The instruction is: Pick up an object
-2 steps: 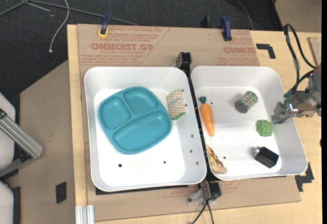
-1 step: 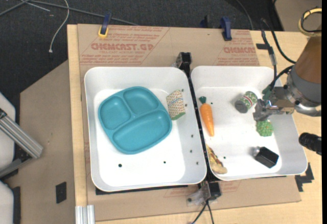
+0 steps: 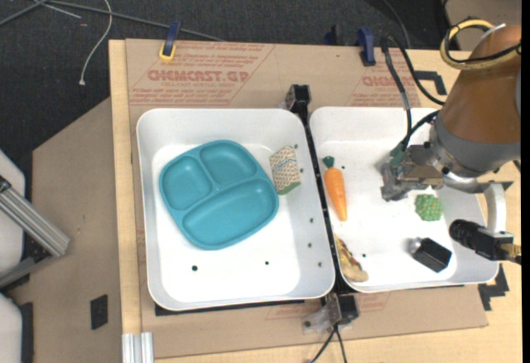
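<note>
The gripper (image 3: pixel 403 185) hangs over the right bin (image 3: pixel 373 128), its fingers too blurred to tell open from closed; nothing shows between them. A green object (image 3: pixel 428 206) lies just right of it, a carrot (image 3: pixel 334 191) to its left, a black block (image 3: pixel 431 254) nearer.

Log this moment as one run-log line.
gripper: over right bin, holding nothing seen | nearest: green object | carrot: lying in right bin | blue tray: left bin
</note>
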`<move>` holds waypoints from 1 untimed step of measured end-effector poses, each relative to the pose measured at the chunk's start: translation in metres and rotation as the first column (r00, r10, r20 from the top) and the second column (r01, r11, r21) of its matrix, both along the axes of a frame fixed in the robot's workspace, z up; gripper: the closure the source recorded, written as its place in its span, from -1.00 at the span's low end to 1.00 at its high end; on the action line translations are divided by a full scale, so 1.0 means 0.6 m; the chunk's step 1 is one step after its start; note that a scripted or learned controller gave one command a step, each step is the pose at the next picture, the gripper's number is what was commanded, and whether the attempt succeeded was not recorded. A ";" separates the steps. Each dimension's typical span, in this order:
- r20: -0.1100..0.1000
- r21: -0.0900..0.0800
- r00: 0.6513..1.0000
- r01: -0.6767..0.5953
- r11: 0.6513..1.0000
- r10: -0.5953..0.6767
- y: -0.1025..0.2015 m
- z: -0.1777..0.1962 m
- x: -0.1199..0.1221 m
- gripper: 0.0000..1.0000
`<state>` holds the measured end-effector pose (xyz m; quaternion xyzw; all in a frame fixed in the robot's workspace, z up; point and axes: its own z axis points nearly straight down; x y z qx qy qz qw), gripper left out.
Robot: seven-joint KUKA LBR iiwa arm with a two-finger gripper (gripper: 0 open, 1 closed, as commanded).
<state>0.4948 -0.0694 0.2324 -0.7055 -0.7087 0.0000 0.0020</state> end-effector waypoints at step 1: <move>0.000 -0.001 1.000 0.003 1.000 -0.003 0.074 -0.011 -0.005 1.00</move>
